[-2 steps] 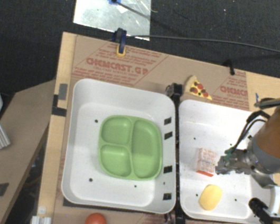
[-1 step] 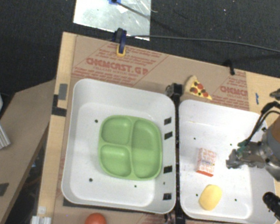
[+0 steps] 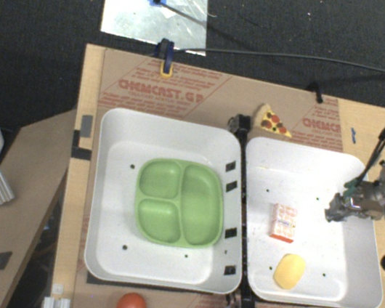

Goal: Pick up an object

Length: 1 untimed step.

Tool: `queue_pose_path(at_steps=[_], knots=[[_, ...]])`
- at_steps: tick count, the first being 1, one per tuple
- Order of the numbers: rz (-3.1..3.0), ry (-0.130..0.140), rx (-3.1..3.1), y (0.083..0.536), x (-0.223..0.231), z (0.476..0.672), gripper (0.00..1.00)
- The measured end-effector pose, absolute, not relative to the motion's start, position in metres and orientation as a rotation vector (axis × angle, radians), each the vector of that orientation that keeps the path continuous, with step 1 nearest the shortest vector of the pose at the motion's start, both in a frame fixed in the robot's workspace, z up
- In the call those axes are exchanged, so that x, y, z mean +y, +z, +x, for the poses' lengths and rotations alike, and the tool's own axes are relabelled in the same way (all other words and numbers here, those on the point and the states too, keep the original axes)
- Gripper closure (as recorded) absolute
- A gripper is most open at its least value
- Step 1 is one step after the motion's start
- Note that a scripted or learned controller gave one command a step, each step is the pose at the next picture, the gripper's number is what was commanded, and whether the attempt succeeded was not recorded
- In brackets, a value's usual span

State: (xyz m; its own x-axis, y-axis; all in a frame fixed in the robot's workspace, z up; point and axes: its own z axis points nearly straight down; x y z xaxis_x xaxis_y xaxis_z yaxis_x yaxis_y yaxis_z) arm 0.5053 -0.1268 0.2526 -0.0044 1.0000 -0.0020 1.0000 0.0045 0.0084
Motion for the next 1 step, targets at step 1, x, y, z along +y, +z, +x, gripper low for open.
queue_pose_path(at_steps=[1], knots=[[2.210,0.005,2.229,0.2549,-0.0864,0.5260,1.00]])
